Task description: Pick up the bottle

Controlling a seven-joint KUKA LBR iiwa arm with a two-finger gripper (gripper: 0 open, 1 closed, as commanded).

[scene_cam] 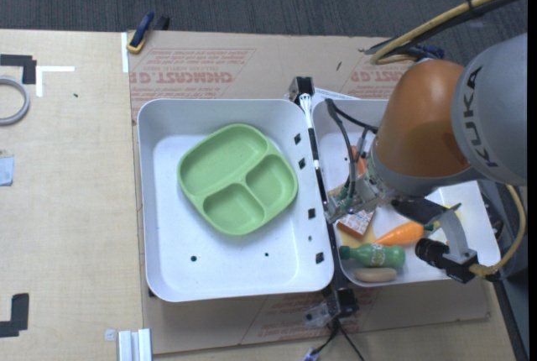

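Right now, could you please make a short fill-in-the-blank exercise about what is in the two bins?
1. The green divided plate lies in the ____ bin of the camera view.
2. The plate has ____ compartments.
3. The green bottle lies on its ____ in the right bin.
4. The carrot next to the bottle is ____ in colour.

Missing words: left; three; side; orange
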